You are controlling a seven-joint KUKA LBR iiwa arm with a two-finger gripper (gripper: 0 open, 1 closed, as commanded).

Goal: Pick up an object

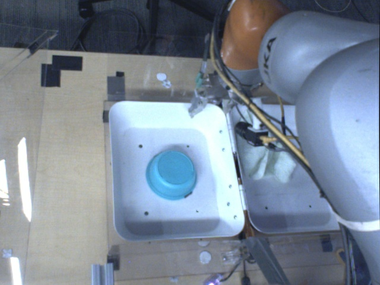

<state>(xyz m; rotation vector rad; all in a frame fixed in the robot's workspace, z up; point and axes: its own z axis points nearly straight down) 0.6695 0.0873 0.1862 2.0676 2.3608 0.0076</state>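
Blue bowl (172,174) mid-bin — tool (199,103) at far rim.

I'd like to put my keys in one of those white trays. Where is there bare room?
The left bin has the most room: bare floor rings the blue bowl on every side, widest along the near edge and the left wall. The right bin is crowded: a white cloth lies in it and the arm hangs over it, leaving a bare strip at the near edge.

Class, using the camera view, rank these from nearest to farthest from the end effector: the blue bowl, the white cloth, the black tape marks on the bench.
1. White cloth, right bin.
2. Blue bowl, left bin's middle.
3. Black tape marks, bench's far left.

End effector sits at the left bin's top edge.
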